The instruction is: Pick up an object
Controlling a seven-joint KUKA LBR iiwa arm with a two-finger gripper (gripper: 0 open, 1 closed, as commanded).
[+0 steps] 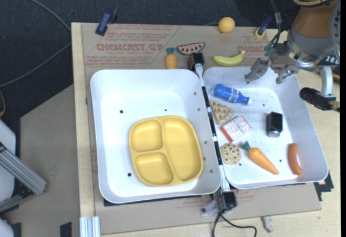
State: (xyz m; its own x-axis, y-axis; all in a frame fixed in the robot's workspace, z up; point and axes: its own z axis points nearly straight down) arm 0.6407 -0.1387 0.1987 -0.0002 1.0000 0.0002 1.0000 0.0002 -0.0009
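The grey arm with its orange band (316, 11) reaches in over the far right corner of the light wooden surface (81, 122), its wrist bent downward. It poises the hand (270, 72) above the back rim of the right-hand shallow white bin (316, 144). The two metal fingers (254, 73) are splayed wide apart with nothing between them.

Since any object will do, the sound choice is probably the nearest one that lies free. That is the blue plastic bottle with a white cap (231, 94), which lies on its side just in front of the hand, clear of its neighbours. I judge that the fingers should straddle the bottle across its short width, not along its length, and come down squarely so the round body does not roll away as they close.

The black rectangular block (274, 123) and the orange toy carrot (263, 159) also lie free, further forward in the same bin. The red sausage-shaped toy (295, 159) lies close to the bin's right wall, which could obstruct a finger. The red-and-white flat packet (235, 127) and the round brown cookie (231, 153) lie flat and would likely be hard to pinch.

The left white bin (108, 95) holds a yellow three-compartment plastic tray (165, 150), too broad to grip easily.
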